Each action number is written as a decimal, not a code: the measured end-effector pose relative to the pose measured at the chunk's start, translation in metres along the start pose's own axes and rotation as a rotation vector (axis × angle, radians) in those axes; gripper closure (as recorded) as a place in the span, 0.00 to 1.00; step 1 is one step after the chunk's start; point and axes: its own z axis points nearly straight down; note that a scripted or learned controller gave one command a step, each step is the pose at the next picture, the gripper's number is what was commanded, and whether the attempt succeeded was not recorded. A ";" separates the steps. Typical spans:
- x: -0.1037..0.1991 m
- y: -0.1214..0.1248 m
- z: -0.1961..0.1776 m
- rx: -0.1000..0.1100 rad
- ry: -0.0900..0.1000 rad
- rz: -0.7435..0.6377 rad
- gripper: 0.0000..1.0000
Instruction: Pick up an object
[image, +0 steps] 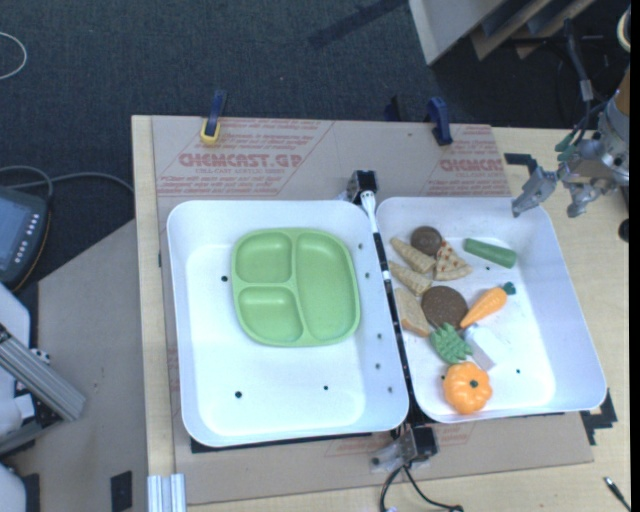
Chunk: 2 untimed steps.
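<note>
Red lettering reading "CHEMCAST GP" runs across the protective film of the board (300, 150) beneath the two white bins, seen at the far edge. A smaller red line below it is too fine to read. The print repeats, partly cut off, at the board's right.

Two shallow white plastic bins sit side by side: the left bin (200, 400) holds one pale green divided plastic tray (296, 286) with three compartments. The right bin (560, 330) in the frame's right half holds toy food: one orange pumpkin (467, 387), one orange carrot (484, 305), one green cylindrical piece (489, 252), two round brown pieces (443, 303), and one leafy green piece (450, 344). Several tan pieces (413, 262) overlap, count unclear.
</note>
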 end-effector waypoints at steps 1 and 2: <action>0.000 0.003 -0.008 -0.014 -0.004 -0.003 0.00; 0.003 0.008 0.054 -0.008 -0.002 -0.005 0.00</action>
